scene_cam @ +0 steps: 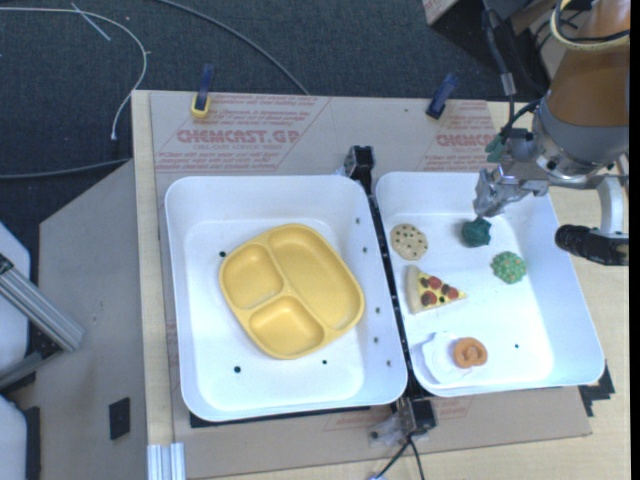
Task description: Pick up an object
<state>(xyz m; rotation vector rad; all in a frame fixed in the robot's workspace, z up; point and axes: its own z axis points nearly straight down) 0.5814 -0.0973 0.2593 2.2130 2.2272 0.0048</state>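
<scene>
I am looking down on a robotics lab bench, not a home kitchen. Two white bins point(200, 268) sit clamped side by side on a protective sheet point(250, 133) printed with a maker's name, held by blue clamps point(203, 93). Loose cables point(120, 28) trail over dark carpet point(300, 28). The food point(435, 292) is plastic (toy pieces), and an industrial arm point(590, 78) reaches in.

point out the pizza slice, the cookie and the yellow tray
Triangular toy pizza slice with red toppings point(433, 291): camera view, right bin, on its topped middle.
Round tan toy cookie with dark chips point(408, 239): camera view, right bin, on its centre.
Yellow three-compartment plastic tray point(300, 258): camera view, left bin, on its largest compartment.
</scene>
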